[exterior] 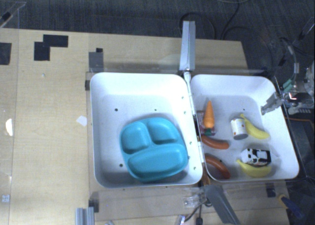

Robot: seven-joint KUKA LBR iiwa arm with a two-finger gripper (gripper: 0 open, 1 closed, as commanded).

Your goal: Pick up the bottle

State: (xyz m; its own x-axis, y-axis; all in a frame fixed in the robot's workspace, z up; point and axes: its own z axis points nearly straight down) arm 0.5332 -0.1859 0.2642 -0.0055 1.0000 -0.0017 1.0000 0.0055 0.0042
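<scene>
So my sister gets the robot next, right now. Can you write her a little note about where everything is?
End effector: at the right bin's right rim, holding nothing I can see; too blurred to tell open or shut.
Bottle: probably the small white cylinder lying mid-bin, touching a banana. It could instead be the black-and-white item resting on the second banana.
Also there: a carrot and two sausages by the divider. Blue sectioned plate in the left bin.
Done: nothing lifted yet.
Left: reach in, grasp the bottle, raise it.
</scene>
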